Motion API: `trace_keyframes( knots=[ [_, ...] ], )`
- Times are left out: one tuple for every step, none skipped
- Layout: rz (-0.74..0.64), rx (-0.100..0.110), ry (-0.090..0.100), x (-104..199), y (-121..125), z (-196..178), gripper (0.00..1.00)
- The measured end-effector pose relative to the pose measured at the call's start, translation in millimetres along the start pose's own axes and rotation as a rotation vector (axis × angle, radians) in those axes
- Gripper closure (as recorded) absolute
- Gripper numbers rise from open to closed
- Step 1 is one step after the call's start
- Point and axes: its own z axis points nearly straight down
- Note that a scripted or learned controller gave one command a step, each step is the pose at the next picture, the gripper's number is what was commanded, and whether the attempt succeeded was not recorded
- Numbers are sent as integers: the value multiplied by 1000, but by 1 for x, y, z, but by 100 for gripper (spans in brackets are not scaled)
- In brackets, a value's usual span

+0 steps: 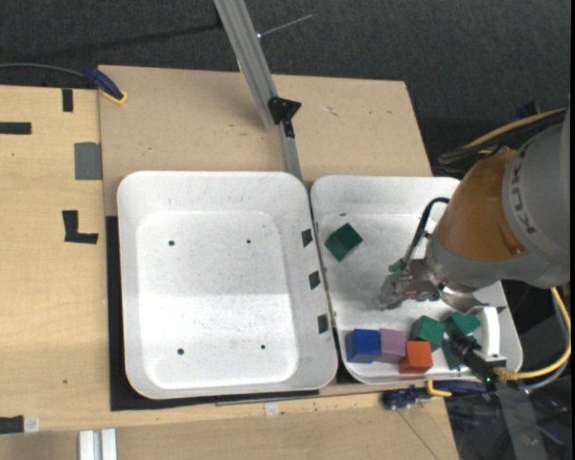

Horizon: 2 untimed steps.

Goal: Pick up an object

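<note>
Currently the tool [395,290] is hovering low in the right bin [383,192]; can't tell its opening. Blocks are looking light, rigid, probably foam: green block [342,241] is sitting alone, easiest across its flat sides; others are clustering near the front wall.

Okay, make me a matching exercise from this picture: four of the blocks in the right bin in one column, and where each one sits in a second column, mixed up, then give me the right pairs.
Things:
1. blue block
2. orange block
3. purple block
4. lone green block

Places:
A. between the blue and orange blocks
B. by itself in the upper part of the right bin, near the divider
C. at the left end of the row along the bin's near wall
D. just right of the purple one, below another green block

Pairs: 1-C, 2-D, 3-A, 4-B
</note>
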Motion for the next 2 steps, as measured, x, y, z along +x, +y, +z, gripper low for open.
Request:
trace_keyframes(
  knots=[
    [0, -9, -3, 0, 9, -59, 100],
    [0, -11, -3, -1, 9, -122, 100]
  ],
)
